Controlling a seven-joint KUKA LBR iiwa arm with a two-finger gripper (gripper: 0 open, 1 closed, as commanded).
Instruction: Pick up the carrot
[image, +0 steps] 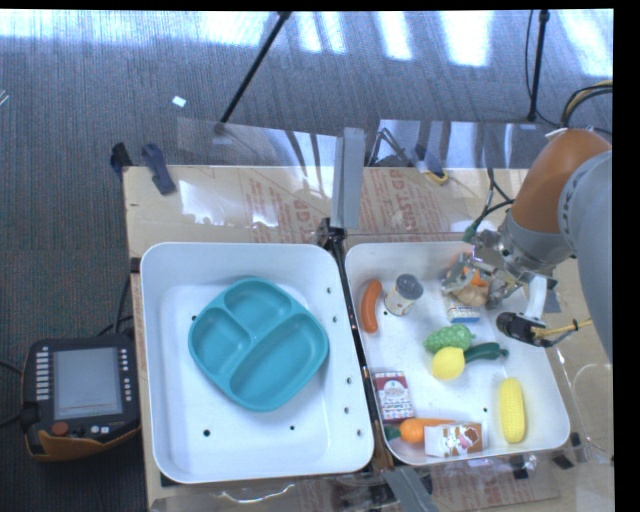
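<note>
The carrot is orange and lies flat along the near wall of the right bin, between a red box and a small printed carton. My gripper is low over the far right part of the same bin, well away from the carrot. It hangs over a small brownish item that its metal parts partly hide. The grey arm with its orange band comes in from the right.
The right bin also holds a reddish sausage, a small can, a green vegetable, a lemon, a dark green pepper and a corn cob. The left bin holds a teal divided plate.
</note>
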